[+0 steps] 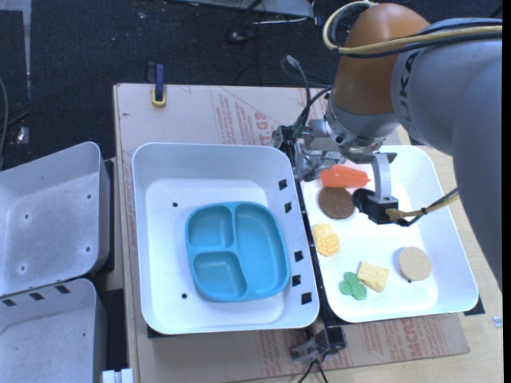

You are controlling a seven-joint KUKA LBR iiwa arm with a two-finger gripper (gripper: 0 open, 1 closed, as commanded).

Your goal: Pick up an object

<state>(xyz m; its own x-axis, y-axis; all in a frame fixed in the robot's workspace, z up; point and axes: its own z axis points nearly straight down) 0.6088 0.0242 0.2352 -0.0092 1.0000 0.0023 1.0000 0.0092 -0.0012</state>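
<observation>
Currently hovering with the gripper (342, 164) over the orange carrot (345, 176), its spread impossible to tell, risking catching the neighbouring brown disc (336, 204) instead.

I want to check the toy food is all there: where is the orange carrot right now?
The carrot lies in the right bin, near its upper left corner, just above the brown disc and under the arm's wrist.

An orange carrot-shaped toy (345, 175) lies flat at the right bin's (447, 238) eleven o'clock, touching a brown disc (336, 203).
</observation>
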